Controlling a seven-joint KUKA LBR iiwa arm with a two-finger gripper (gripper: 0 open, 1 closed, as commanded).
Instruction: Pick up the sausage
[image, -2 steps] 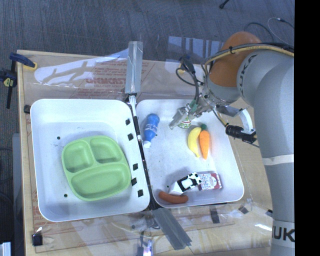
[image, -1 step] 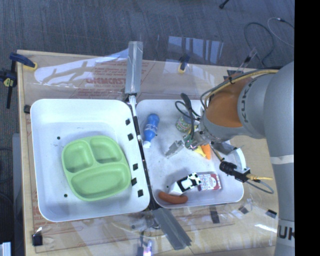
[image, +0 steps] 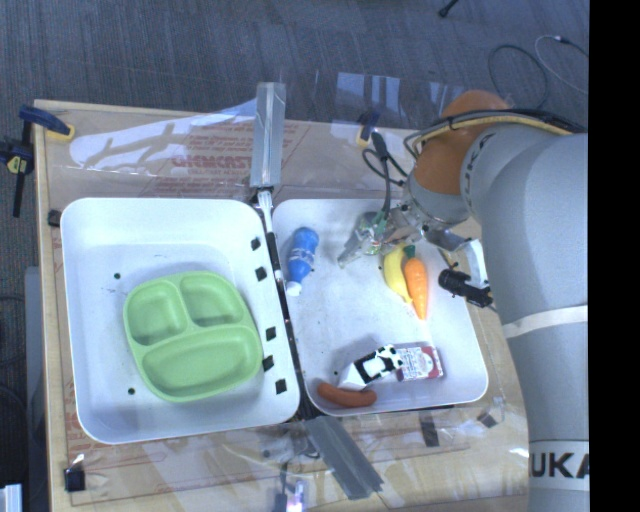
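Observation:
The sausage (image: 347, 394), reddish brown, lies flat along the near rim of the right bin (image: 330, 310). My gripper (image: 362, 240) hangs over the far middle of that bin, well beyond the sausage and apart from it. It sits between a blue bottle (image: 300, 255) and a banana (image: 396, 272). Nothing shows in its grasp.
A carrot (image: 417, 287) lies next to the banana. A cow-patterned carton (image: 400, 364) rests just right of and behind the sausage. The left bin (image: 90, 250) holds a green divided plate (image: 192, 335). The grey arm (image: 520, 230) covers the right bin's right side.

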